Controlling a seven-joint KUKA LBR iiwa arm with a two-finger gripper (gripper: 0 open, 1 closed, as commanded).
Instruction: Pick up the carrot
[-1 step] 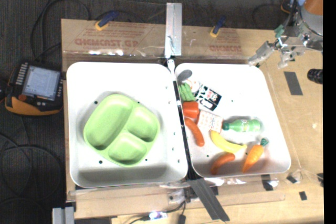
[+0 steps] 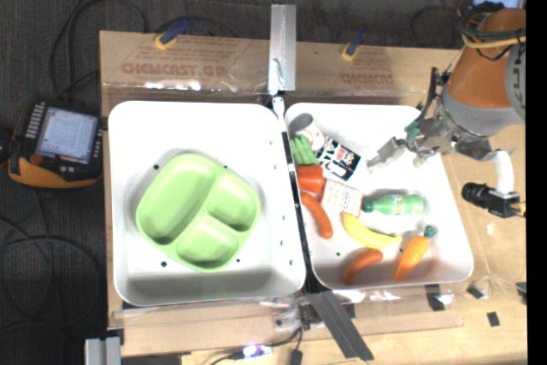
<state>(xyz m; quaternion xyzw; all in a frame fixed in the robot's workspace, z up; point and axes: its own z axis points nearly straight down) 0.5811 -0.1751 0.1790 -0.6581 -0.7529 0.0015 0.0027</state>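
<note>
Camera view shows a green divided plate [image 2: 198, 209] in the left bin [image 2: 128, 269]; the carrot [image 2: 413, 255] lies in the right bin's [image 2: 457, 256] near corner beside the banana [image 2: 367, 232]; gripper [image 2: 402, 145] hovers above, finger spacing unreadable; it should descend across the carrot's width

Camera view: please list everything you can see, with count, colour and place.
Bins: 2, white, side by side on the bench.
Tray: 1, light green, three compartments, in the left bin.
Carrot: 1, orange with green top, right bin, near front right corner.
Banana: 1, yellow, right bin, left of the carrot.
Bottle: 1, green, lying in the right bin's middle.
Pendant: 1, orange and black, left of the bench.
Clamps: 2, blue and yellow, at the bench's back edge.
Arm: 1, grey and orange, at right.
Gripper: 1, over the right bin's back part.
</note>
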